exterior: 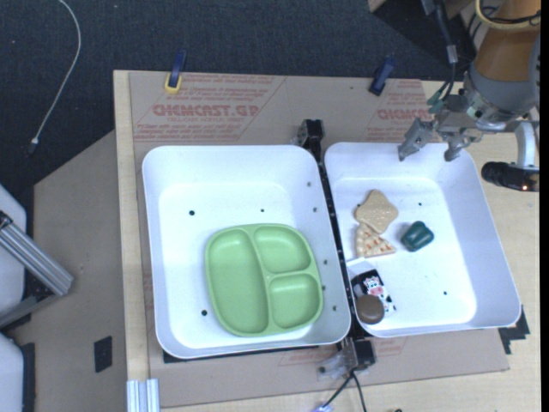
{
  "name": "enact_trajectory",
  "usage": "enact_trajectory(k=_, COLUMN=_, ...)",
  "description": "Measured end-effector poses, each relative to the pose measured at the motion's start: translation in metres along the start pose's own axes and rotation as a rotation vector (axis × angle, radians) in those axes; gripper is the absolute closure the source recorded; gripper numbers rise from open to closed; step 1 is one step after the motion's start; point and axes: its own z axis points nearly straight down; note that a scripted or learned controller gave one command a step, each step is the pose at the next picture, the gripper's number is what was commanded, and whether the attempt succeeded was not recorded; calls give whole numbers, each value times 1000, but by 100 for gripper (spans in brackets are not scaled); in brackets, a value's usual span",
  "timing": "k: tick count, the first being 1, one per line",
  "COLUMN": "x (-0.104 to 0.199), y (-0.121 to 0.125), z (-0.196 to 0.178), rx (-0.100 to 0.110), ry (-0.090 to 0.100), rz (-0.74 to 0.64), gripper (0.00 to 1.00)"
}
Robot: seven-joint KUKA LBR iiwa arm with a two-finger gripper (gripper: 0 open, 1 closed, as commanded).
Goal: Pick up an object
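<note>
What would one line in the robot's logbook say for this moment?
gripper: open, holding nothing, above right bin's far edge | right bin: crackers, green block, small toy | left bin: green divided plate

1. We count two shallow white bins on the bench: the left bin (163, 230) and the right bin (480, 256).
2. We see one green divided plate (262, 279), with three compartments, in the left bin.
3. In the right bin we count four small things: one tan cracker-like piece (377, 209), one waffle-patterned piece (374, 243), one dark green lump (418, 236), and one black-and-white item with a brown round end (371, 297).
4. We count two blue clamps at the board's far edge: one (176, 69) on the left, one (382, 75) on the right.
5. One arm shows, bearing one gripper (433, 142).
</note>
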Motion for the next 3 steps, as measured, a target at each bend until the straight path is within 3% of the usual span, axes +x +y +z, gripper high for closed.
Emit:
enact_trajectory(k=1, x=1, y=3, z=-10, rx=-16, ry=-2, rz=-3, gripper=0)
enact_trajectory(k=3, x=-12, y=5, z=109, rx=-9, ry=-1, rz=-3, gripper=0)
